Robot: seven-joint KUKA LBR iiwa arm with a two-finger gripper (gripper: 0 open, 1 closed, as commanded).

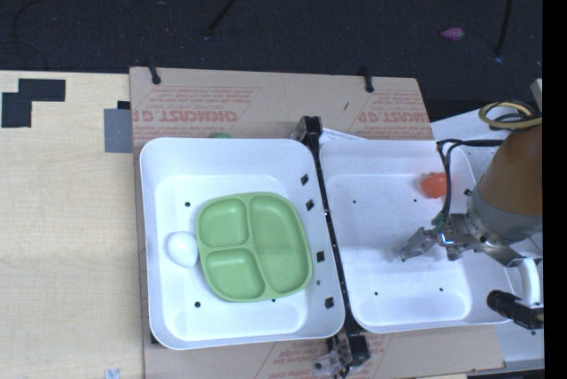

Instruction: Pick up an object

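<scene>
A divided tray (253, 245) and egg (182, 248) lie in the left bin (168, 165).

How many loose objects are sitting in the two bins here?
3. The green divided plate and a white egg-like object beside it lie in the left bin; a small orange object lies in the right bin. The arm may hide more.

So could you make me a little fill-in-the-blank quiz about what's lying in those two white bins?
1. The green plate has ____ compartments.
2. The small white egg-like object lies against the plate's ____ edge in the camera view.
3. The orange object lies in the ____ bin.
4. The gripper is over the same bin as the ____ object.

Missing words: three; left; right; orange
</scene>
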